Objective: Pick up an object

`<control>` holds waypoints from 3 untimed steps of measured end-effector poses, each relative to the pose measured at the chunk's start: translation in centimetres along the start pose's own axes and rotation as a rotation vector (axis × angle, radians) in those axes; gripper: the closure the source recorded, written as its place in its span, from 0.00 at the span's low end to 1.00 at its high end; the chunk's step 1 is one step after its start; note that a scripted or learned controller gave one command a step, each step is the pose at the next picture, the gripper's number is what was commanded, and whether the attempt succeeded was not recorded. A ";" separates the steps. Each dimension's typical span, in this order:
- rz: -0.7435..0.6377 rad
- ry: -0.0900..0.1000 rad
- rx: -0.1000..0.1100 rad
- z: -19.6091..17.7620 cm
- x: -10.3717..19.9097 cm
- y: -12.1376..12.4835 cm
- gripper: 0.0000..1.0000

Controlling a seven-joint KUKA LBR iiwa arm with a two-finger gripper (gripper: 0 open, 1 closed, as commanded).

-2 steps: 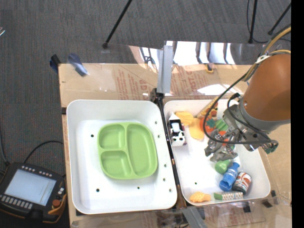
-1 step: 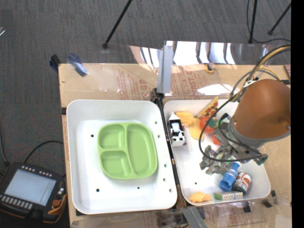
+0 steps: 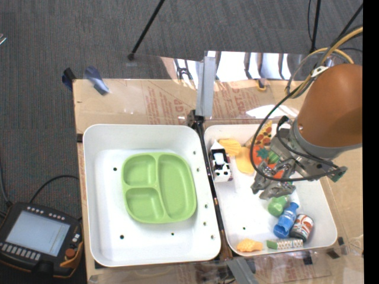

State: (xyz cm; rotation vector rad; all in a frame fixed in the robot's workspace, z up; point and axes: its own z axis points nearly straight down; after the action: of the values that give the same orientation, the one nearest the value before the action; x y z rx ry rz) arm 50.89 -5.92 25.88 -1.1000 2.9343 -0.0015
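Observation:
My gripper hangs low over the middle of the right bin, under the arm's orange band. Its dark fingers point down-left, just above a green round toy. Nothing shows between them. Right below lie a blue bottle and a red and white can. A black and white cow-patterned box stands by the bin's left wall. Yellow pieces lie beside it, and a round pizza-like disc is partly hidden by the arm. An orange toy rests at the front edge.
The left bin holds a green divided plate. A ridge separates the two bins. A tablet-like pendant sits at the lower left, off the bench. Cables hang near the arm at the upper right.

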 end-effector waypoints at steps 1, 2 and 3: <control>-0.117 0.007 -0.011 7.0 -5.9 -4.7 1.00; -0.462 0.006 -0.014 16.3 2.9 -4.1 1.00; -0.176 0.004 -0.008 17.2 -0.6 -5.0 1.00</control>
State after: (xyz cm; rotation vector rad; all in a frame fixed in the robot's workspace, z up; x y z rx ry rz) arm 54.79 -9.28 8.66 -1.3571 2.8317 0.0063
